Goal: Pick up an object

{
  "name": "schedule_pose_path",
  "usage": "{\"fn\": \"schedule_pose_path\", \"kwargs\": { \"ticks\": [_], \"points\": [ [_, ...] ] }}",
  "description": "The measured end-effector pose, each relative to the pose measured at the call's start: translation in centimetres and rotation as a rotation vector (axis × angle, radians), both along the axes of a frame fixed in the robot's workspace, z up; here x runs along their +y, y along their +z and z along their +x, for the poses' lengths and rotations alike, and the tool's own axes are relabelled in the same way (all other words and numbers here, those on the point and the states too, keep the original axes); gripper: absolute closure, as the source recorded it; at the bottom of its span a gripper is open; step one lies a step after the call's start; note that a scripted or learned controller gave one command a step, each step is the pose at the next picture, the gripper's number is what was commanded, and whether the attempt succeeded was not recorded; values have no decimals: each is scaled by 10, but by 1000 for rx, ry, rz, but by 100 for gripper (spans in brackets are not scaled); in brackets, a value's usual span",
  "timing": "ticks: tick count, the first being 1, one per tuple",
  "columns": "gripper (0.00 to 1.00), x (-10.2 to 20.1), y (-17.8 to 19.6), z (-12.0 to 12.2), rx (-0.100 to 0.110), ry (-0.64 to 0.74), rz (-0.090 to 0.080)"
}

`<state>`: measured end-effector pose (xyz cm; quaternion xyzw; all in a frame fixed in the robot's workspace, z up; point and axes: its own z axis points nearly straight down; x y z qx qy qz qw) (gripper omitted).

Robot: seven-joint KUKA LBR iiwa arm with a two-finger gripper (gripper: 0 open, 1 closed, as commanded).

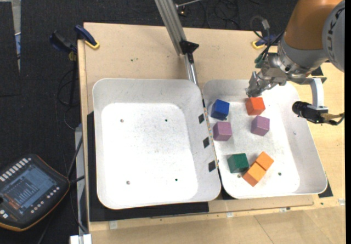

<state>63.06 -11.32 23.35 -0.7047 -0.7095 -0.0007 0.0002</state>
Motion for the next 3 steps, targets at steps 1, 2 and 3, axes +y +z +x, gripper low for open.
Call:
{"fn": "schedule_pose_path", "kwargs": {
  "ticks": [1, 2, 3],
  "points": [
    [100, 59, -5, -21, 2, 1, 1],
    [100, 117, -1, -38, 2, 2, 1],
    [100, 166, -8, -70, 4, 1, 0]
  ]
}}
